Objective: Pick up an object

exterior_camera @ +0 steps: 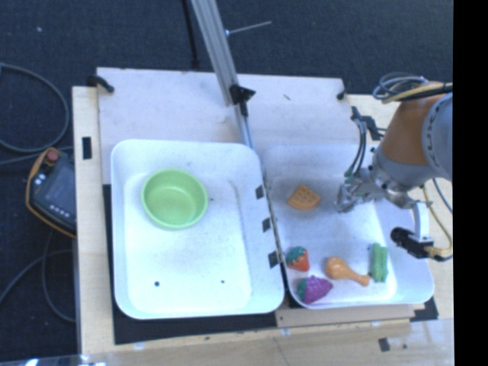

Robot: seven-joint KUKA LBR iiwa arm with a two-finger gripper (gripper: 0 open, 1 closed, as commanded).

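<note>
The claw (347, 202) hangs low over the right bin (408, 292); whether it is clenched or released, I cannot tell. The tan waffle piece (304, 198) lies just to its left, apart from it.

A single fixed camera looks down from above the table (168, 101) at a slant, far enough back to take in both white bins and the dark floor around them. The left bin (130, 227) sits near the middle of the frame; the right bin (335, 162) lies toward the right side. The table's far edge runs across the upper part of the frame, its near edge along the bottom. The arm (412, 139) enters from the right. A slanted metal post (216, 40) rises toward the top edge.
</note>
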